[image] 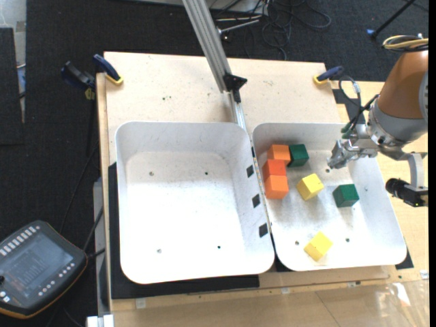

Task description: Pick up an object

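Note:
The right bin (381, 237) holds several small blocks. An orange block (276, 170) shaped like stacked cubes lies near its left wall, with a dark green cube (298, 155) touching its upper right. A yellow cube (310, 186) sits in the middle, a second green cube (346, 195) to its right, and another yellow cube (317, 246) near the front. My gripper (338, 159) hangs over the bin's back right area, above and left of the second green cube, with nothing visibly between its fingers.
The left bin (136, 182) stands beside the right one. A slanted metal pole (208, 33) runs down to the bins' shared back edge. Clamps (109, 70) sit at the bench's back corners. A teach pendant (34, 264) lies at the lower left.

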